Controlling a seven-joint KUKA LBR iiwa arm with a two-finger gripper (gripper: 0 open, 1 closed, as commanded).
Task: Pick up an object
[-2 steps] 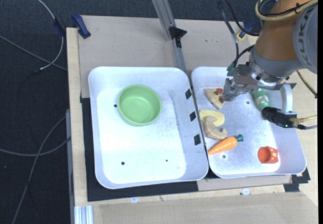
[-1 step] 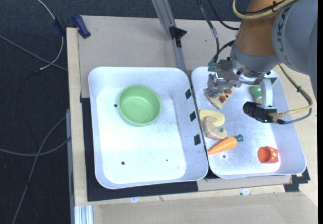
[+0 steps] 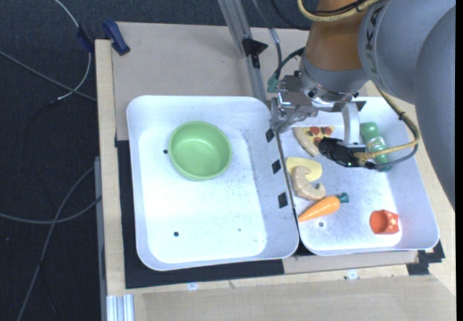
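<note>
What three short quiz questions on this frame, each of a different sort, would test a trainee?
1. True or false: the green bowl sits in the left bin.
2. Which thing lies nearest the right bin's front edge? A) green bottle B) carrot C) pizza slice
3. Fill in: the arm hangs over the ____ bin.

Key: 1 true; 2 B; 3 right.
</note>
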